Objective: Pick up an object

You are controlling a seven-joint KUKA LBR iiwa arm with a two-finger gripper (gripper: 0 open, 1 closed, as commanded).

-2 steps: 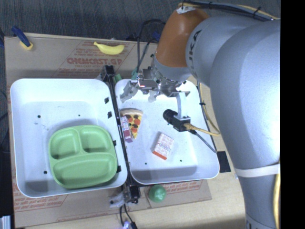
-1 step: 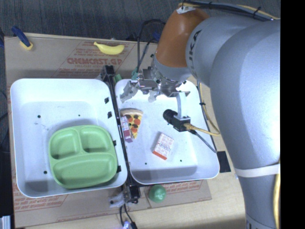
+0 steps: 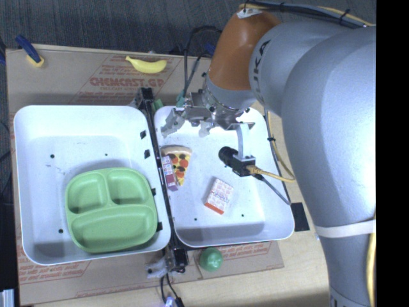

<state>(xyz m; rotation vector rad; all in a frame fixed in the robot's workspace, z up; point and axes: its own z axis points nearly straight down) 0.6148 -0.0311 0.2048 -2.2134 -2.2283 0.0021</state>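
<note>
A brown cardboard sheet (image 3: pixel 96 75) with red printed lettering lies across the bench and under the bins. A yellow banana (image 3: pixel 146 63) rests on it in the upper middle of the frame, above the left bin. A blue and yellow clamp (image 3: pixel 29 50) sits at the upper left corner of the cardboard. A green ball (image 3: pixel 210 258) lies on the cardboard at the lower middle, just below the right bin's front rim. Dark grey carpet (image 3: pixel 96 8) fills the top of the frame.
</note>
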